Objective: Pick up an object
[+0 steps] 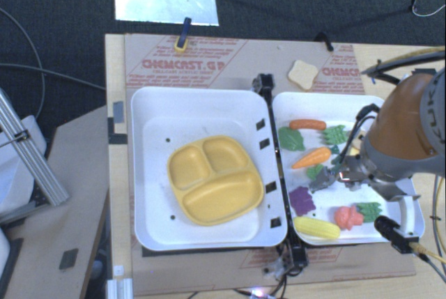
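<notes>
The right bin (390, 109) holds toy foods: a red sausage (307, 125), a green leaf (290, 139), a broccoli piece (336, 134), an orange carrot (311, 157), purple grapes (302, 200), a yellow corn cob (317, 226), a pink-red piece (348, 216) and a green piece (369, 208). My gripper (323, 181) is low in the middle of this bin. It sits just below the carrot, beside a small green item (316, 171), and above the grapes. I see nothing lifted by it.
The left bin (150, 151) holds a yellow divided plate (214, 179). A bread slice (303, 74) lies on the cardboard behind the right bin. A black divider with clips (272, 144) runs between the bins. The arm's orange band (411, 116) looms over the right bin's right side.
</notes>
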`<state>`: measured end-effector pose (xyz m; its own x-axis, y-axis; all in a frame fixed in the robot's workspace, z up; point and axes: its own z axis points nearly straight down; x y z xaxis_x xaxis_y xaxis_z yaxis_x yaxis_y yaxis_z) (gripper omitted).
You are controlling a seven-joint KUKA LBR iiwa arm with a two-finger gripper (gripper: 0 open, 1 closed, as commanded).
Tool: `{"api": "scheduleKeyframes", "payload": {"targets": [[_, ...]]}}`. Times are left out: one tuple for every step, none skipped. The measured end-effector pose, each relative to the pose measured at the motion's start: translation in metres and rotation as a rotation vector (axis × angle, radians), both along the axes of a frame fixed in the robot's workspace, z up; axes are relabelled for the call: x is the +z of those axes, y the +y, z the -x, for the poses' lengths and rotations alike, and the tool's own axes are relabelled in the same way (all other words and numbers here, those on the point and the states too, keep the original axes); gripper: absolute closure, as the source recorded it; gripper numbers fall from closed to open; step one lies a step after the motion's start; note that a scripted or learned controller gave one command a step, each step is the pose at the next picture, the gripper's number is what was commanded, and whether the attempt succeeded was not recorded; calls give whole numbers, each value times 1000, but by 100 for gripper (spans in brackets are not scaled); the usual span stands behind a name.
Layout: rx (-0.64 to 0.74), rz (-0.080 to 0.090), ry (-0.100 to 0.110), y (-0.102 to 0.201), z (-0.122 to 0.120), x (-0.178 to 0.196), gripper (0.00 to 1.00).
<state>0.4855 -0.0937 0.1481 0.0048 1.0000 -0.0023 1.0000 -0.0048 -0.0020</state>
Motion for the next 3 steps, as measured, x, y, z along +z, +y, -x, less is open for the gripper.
{"api": "scheduleKeyframes", "payload": {"targets": [[14, -5, -7, 59, -2, 38, 0], [5, -1, -4, 35, -1, 36, 0], [16, -4, -4, 107, -23, 36, 0]]}}
